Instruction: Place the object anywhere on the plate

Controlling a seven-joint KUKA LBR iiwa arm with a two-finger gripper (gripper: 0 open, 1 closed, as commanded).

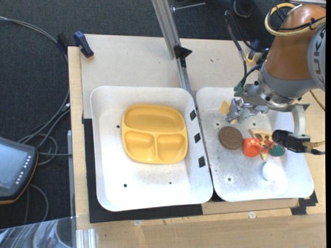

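A yellow three-compartment plate [154, 134] lies in the left bin [106, 154]. The right bin [227, 182] holds several small things: a brown round disc [230, 137], a yellow wedge [224, 107], an orange-red piece [252, 148], a pizza-like slice [263, 138], a green piece [277, 150] and a white lump [270, 170]. My gripper [236, 114] hangs over the back of the right bin, just right of the yellow wedge and above the brown disc. It looks open, with nothing between its fingers.
A slanted metal post [170, 30] rises from between the bins at the back. A blue clamp [83, 43] sits at the bench's far left corner. A black cable plug [289, 140] hangs by the arm over the right bin.
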